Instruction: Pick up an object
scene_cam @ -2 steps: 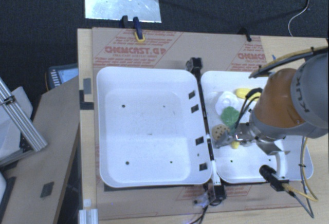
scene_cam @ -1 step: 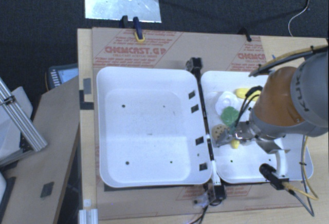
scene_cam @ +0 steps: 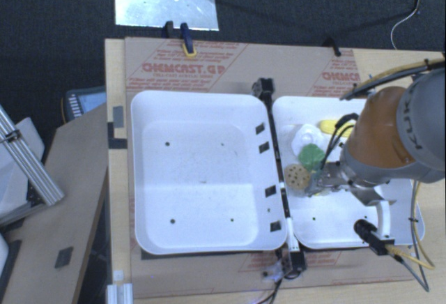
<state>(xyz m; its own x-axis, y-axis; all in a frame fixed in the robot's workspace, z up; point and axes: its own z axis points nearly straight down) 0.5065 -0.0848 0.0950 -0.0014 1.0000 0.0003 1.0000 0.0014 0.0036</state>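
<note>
1. Tan disc [scene_cam: 296, 175], round, dotted with dark spots, lies flat in the right bin [scene_cam: 327, 229] near its left wall. Judged light and stiff; best taken across its edges, as a flat face offers little purchase.
2. Green lump [scene_cam: 311, 154], just above the disc and touching or nearly touching it. Looks soft and light; a pinch across the middle should serve.
3. White object [scene_cam: 304, 134], above the green lump; shape unclear, possibly smooth and slippery.
4. Yellow object [scene_cam: 327, 127], at the right of the white one, partly hidden by the arm [scene_cam: 380, 135].
5. Hand [scene_cam: 319, 183], low in the right bin, just beside the disc; whether it is apart or together cannot be told, and nothing is seen clamped in it.
6. Left bin [scene_cam: 202, 173], white, shallow, showing a few small dark specks.
7. Both bins rest side by side on a brown board on the surface [scene_cam: 230, 62].
</note>
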